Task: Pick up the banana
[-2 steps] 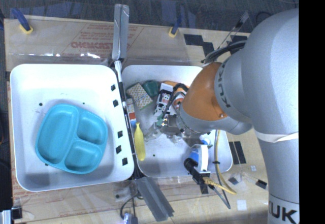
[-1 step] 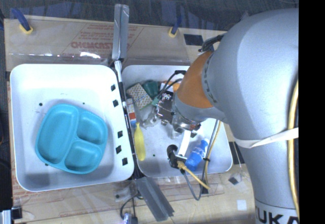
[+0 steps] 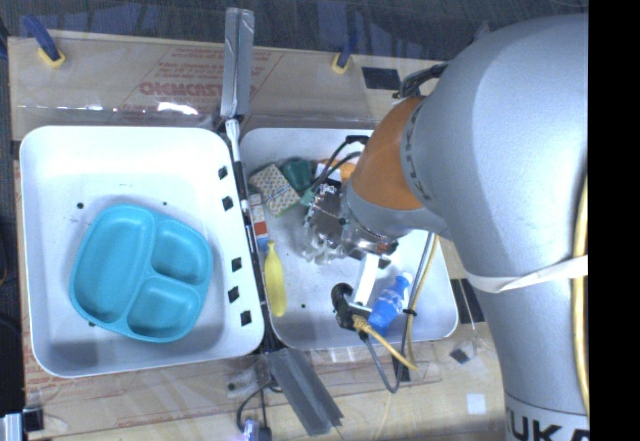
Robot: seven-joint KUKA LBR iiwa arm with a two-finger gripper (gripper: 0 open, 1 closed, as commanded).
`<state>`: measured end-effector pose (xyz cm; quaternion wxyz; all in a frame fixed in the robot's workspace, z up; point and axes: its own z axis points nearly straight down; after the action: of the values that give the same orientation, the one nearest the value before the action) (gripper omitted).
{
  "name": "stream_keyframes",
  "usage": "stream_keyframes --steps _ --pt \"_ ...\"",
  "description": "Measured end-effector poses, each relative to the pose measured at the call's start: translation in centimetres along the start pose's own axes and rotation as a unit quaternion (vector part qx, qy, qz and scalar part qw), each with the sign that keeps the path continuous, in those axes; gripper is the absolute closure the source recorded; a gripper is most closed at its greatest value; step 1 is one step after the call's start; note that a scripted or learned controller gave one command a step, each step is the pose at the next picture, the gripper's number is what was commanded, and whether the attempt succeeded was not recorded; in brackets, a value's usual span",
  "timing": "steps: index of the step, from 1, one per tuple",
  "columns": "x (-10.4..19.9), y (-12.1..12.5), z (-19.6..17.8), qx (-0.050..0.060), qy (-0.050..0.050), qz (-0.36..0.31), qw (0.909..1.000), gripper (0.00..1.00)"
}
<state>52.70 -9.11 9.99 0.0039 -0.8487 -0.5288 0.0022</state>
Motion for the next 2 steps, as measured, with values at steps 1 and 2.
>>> stream_keyframes --steps 1,2 --pt "0.0 -0.01 0.01 0.0 0.0 0.0 1.0 0.0" --pt "0.18 0.56 0.92 -0.002 0.0 0.121 0.9926 0.0"
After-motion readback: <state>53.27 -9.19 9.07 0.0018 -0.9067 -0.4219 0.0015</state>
